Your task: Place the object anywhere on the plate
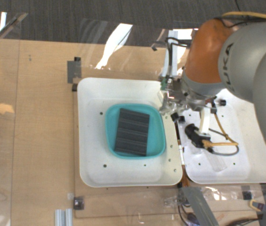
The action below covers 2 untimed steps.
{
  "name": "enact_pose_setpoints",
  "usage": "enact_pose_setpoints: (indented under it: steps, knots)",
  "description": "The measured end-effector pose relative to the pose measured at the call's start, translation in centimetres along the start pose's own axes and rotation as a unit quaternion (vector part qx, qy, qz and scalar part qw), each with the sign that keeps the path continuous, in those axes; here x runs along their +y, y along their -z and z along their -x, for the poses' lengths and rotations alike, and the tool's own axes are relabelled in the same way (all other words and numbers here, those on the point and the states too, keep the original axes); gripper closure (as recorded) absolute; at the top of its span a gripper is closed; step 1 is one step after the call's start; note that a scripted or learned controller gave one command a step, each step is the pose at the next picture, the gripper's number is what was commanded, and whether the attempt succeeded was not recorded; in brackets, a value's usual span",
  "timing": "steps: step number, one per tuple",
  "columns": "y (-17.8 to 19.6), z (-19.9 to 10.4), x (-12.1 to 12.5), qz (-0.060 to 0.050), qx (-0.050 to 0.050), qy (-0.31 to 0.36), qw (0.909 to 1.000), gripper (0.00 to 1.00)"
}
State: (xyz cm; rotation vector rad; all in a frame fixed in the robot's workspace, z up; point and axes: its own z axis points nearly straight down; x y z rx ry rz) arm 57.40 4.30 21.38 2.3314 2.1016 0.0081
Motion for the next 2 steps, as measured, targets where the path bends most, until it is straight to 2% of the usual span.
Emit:
enact_pose_setpoints:
  steps: [1, 2]
  knots:
    - [-2.94, -6.36, -0.63, -0.002, 0.000, 0.150, 0.9886, 1.00]
    - [-2.92, -6.30, -0.60, -0.001, 0.000, 0.150, 0.9887, 0.00]
